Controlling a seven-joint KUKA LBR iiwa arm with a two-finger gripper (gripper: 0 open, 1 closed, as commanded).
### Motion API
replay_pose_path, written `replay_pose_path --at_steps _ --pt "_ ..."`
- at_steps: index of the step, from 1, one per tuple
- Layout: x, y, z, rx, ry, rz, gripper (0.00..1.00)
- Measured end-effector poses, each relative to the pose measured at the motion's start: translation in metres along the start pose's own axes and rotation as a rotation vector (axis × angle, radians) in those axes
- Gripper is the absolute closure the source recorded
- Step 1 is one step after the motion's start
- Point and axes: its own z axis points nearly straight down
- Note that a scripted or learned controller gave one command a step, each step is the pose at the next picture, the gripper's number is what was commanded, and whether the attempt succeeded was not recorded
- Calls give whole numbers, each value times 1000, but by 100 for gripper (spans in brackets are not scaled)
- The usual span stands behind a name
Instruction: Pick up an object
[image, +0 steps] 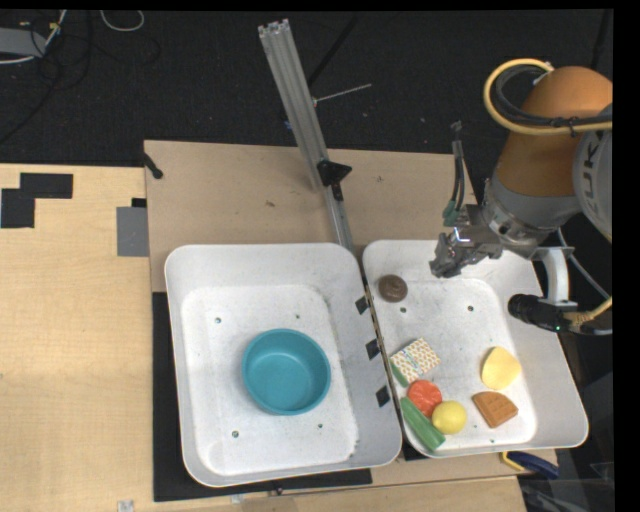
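My gripper (446, 262) hangs over the back edge of the right bin (560, 425), pointing down and left. A small brown round object (392, 289) lies just left of it on the bin floor. Toward the front of the same bin lie a checkered cracker (414, 357), a red tomato (424, 393), a yellow ball (449, 417), a green vegetable (423, 425), a yellow lemon-like piece (500, 368) and a brown bread piece (494, 408). I see nothing held at the gripper.
The left bin (190, 300) holds a teal bowl (286, 371). A metal rail (305, 120) slants from the back down to the gap between the bins. The arm's grey and orange body (550, 130) fills the upper right.
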Motion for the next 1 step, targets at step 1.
replay_pose_path --at_steps 1 --pt "54 -27 7 1 0 -1 100"
